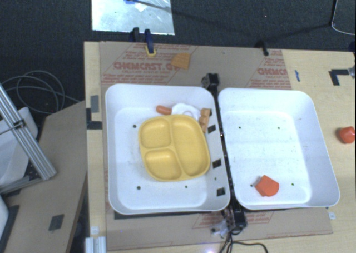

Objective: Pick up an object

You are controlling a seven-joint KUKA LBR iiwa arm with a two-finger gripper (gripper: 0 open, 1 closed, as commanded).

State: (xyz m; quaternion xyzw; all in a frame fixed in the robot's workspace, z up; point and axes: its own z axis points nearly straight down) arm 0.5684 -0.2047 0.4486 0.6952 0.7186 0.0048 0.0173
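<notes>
Near edge of R bin (320, 152): orange block (267, 185), alone. L bin (119, 152) holds yellow divided tray (173, 147); just behind it, white cup (184, 109), orange carrot-like piece (163, 110) and tan piece (205, 117). Further back, tan block (181, 60) on bench. Gripper state: can't tell.

Illumination: bright, even, from overhead.
Glare: strong on the foil sheet (132, 0) beyond the bench's far edge; white bins (167, 95) near overexposure.
Shadows: soft, short, under the yellow tray (173, 147).
Focus: slightly soft throughout; fine detail grainy.
Floor: dark, underexposed.
</notes>
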